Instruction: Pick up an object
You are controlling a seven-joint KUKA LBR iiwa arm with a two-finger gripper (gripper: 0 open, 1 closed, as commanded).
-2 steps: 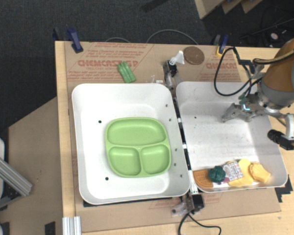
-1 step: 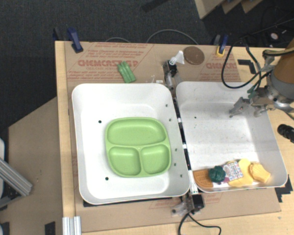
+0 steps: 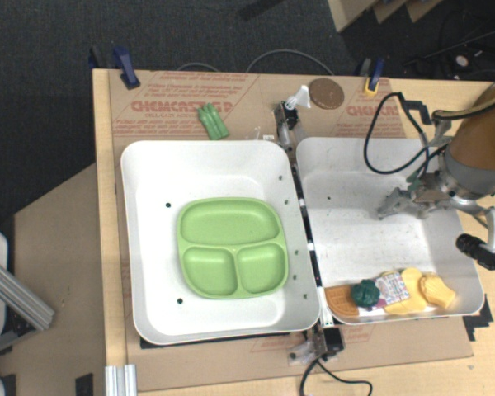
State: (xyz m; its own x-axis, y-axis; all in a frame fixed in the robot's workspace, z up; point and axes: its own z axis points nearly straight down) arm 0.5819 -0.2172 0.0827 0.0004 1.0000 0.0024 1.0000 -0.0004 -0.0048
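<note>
Several small objects lie along the front edge of the right bin [image 3: 355,180]: a brown flat piece [image 3: 338,300], a dark green lump [image 3: 365,293], a white printed packet [image 3: 391,285] and yellow pieces [image 3: 436,290]. My gripper [image 3: 389,207] hangs over the middle right of this bin, pointing left, well behind those objects and touching none of them. Nothing shows in it. The orange band of the arm [image 3: 481,139] is at the right edge.
The left bin [image 3: 148,180] holds a light green divided plate [image 3: 231,247]. On the cardboard behind the bins lie a green clip-like item [image 3: 213,122] and a brown disc [image 3: 326,94]. Black cables [image 3: 379,130] loop over the back of the right bin.
</note>
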